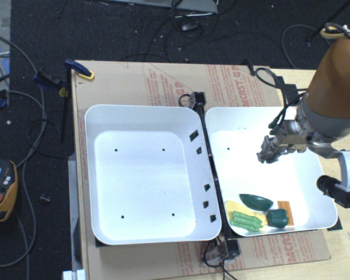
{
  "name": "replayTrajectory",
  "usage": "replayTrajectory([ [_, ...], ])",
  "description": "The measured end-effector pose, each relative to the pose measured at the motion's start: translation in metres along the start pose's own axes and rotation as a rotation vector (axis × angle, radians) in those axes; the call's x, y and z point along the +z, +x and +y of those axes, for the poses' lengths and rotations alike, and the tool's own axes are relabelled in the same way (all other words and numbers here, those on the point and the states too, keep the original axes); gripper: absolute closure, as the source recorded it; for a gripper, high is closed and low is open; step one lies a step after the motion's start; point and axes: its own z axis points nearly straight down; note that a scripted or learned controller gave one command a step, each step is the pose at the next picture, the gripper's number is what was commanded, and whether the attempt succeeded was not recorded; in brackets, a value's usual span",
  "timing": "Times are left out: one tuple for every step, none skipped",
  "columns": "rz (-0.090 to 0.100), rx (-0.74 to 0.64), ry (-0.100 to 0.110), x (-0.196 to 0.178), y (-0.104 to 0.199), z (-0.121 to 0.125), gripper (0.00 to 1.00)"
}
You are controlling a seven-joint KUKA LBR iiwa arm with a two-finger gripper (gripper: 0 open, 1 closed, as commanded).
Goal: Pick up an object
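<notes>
While the gripper (268,154) hovers, objects (259,212) lie well below.

This is a robotics lab or test cell. A plywood counter (134,77) stands on dark carpet (41,34) strewn with loose cables (23,107). A blue clamp (51,81) grips its edge, and a yellow handheld controller (0,190) lies on the floor.

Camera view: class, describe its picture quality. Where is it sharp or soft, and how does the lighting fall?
Camera view: even, soft light, no hard shadows; the white bins look bright, nearly washed out; the gripper is small and slightly blurred; the green objects near the right bin's front edge read soft, with little detail.
</notes>
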Motion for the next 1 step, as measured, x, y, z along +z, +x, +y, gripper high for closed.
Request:
replayTrajectory([
  [-0.002,0.008,0.000,0.0001,-0.0039,-0.0005,0.00],
])
